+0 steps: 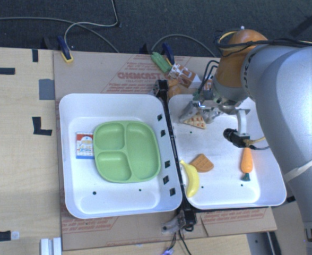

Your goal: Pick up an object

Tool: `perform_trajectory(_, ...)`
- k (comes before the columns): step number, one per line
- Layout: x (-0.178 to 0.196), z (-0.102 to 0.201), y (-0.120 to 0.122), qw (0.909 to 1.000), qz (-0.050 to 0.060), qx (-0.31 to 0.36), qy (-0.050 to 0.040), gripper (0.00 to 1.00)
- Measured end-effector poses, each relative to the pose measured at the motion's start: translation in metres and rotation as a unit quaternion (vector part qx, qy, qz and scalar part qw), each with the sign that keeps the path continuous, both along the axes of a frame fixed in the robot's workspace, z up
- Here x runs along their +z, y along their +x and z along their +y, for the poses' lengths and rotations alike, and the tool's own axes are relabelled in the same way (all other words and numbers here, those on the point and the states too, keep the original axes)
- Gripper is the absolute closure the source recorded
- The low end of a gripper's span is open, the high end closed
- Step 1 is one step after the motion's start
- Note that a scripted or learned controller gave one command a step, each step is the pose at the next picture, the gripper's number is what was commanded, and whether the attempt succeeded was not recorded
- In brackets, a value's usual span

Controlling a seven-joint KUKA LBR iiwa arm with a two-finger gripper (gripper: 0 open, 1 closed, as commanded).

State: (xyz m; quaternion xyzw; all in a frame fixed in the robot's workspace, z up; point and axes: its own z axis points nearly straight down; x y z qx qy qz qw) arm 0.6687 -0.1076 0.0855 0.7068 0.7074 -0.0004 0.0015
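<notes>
My fingers hang low over the far left corner of the right bin. From this slant I cannot tell whether they are apart or together, and nothing shows between them. A waffle wedge lies on the bin floor right at them, at about seven o'clock; whether it touches them I cannot say.

Further off at six o'clock lies a flat orange biscuit, and past it, against the bin's left wall, a banana. At four o'clock, well apart from the waffle wedge, a carrot lies lengthwise near the bin's right side.

At eight o'clock, across the divider, the left bin holds a green plate with three sections. A small printed card sits just beside the plate's left edge.

At eleven o'clock, outside the bins on the table, a brown snack packet rests near a green clip.
</notes>
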Motion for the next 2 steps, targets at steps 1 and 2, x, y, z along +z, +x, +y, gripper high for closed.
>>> perform_trajectory(1, -0.0004, 0.0137, -0.0003, 1.0, 0.001, 0.0, 0.0001, 0.0)
perform_trajectory(2, 0.0093, 0.0138, -0.0006, 1.0, 0.001, 0.0, 0.0001, 1.0)
